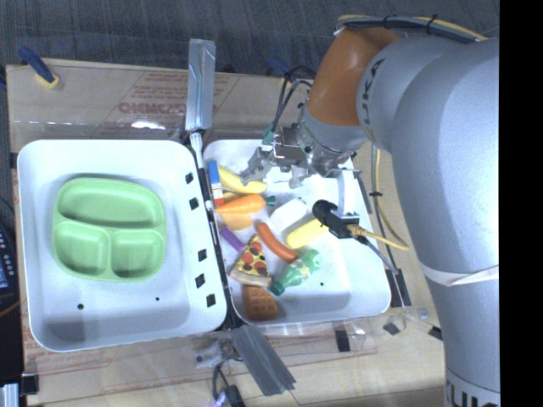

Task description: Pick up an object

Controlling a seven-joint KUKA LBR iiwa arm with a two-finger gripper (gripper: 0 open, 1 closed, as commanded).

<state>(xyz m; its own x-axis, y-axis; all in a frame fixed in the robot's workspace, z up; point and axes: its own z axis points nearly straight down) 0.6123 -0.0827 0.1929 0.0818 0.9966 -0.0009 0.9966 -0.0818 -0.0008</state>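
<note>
End effector (273, 164) low over the rear of the right bin (366, 288), just above the banana (240, 181); cannot tell its opening or whether anything is grasped. Right bin holds the toy food: carrot (240, 205), sausage (276, 241), pizza slice (251, 259), green bottle (296, 271), bread piece (259, 303). Left bin (51, 320) holds a green divided tray (109, 227).
</note>
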